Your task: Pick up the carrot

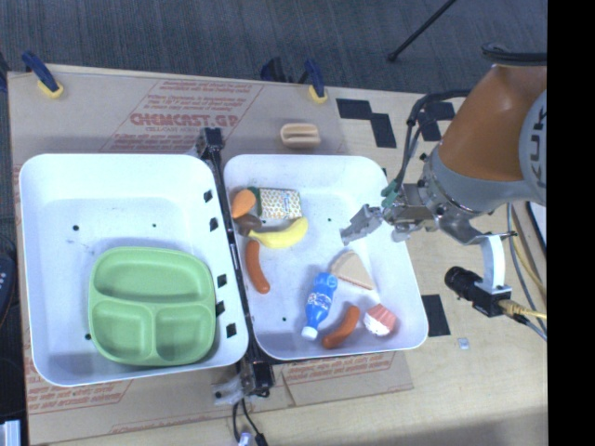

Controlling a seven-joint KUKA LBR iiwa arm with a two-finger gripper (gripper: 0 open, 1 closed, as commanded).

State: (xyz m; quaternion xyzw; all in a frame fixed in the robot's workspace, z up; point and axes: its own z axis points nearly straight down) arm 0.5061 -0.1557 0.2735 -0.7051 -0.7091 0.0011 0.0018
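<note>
The carrot (244,203), short and orange with a dark green top, lies at the left end of the right bin (400,291), close to the divider. It touches a speckled square block (280,202) and sits just above a banana (280,235). My gripper (379,228) hangs over the right side of the same bin, well to the right of the carrot. It is open, with nothing between its fingers (358,223).
In the right bin are also a red sausage (257,268), a blue bottle (320,303), a sandwich wedge (353,270), a second sausage (341,326) and a red-and-white piece (379,321). A green divided tray (153,305) fills the left bin. A bun (299,136) lies on the bench behind.
</note>
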